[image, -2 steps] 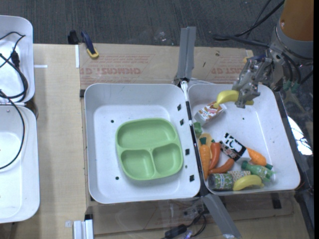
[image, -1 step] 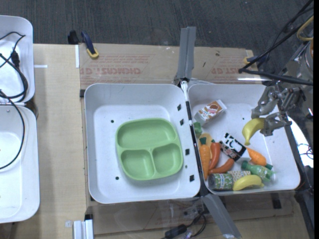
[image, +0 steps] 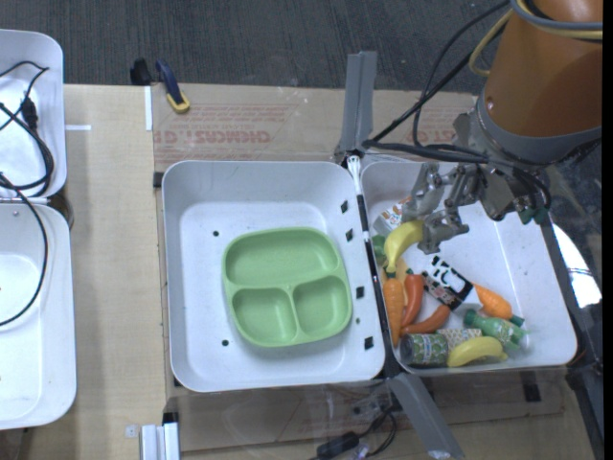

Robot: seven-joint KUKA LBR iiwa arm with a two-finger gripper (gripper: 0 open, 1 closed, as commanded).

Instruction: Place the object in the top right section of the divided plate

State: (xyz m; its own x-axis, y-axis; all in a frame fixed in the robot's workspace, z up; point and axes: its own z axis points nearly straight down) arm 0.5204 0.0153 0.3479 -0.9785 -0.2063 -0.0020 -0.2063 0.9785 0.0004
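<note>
Camera view: pincer (image: 433, 220) over banana (image: 401, 241) at 3 o'clock, grip unclear; crowded toys risk misgrab.

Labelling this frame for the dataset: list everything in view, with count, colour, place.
bins: 2, white, side by side on the bench
divided plate: 1, green, middle of the left bin
bananas: 2, yellow, right bin, one at its left side, one at its near edge
carrots: about 3, orange, right bin
red pepper: 1, right bin, beside a carrot
can: 1, dark, lying at the right bin's near edge
clamp: 1, blue and yellow, on the bench behind the bins
gripper: 1, grey, over the right bin, by the upper banana
</note>
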